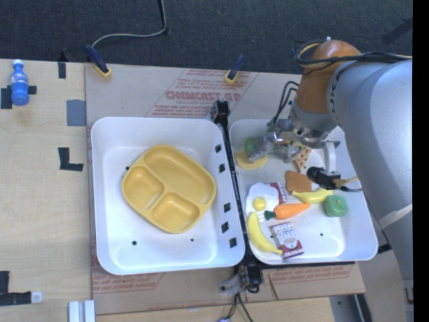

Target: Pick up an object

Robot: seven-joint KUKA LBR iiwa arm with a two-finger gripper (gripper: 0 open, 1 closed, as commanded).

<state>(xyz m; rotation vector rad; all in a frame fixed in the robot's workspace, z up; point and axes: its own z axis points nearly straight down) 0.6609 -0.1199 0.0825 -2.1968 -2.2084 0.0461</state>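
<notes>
Cardboard covers the bench under two white bins: the left bin carries a yellow divided plate, the right bin a crowd of toy food. At its far corner the gripper hangs low over a green piece; how it stands I cannot tell. Banana, carrot and lime lie near each other, so a grasp may catch two things or slip.

- You can see a small blue bottle far left on the bench.
- Two yellow-and-blue clamps pinch the cardboard sheet.
</notes>
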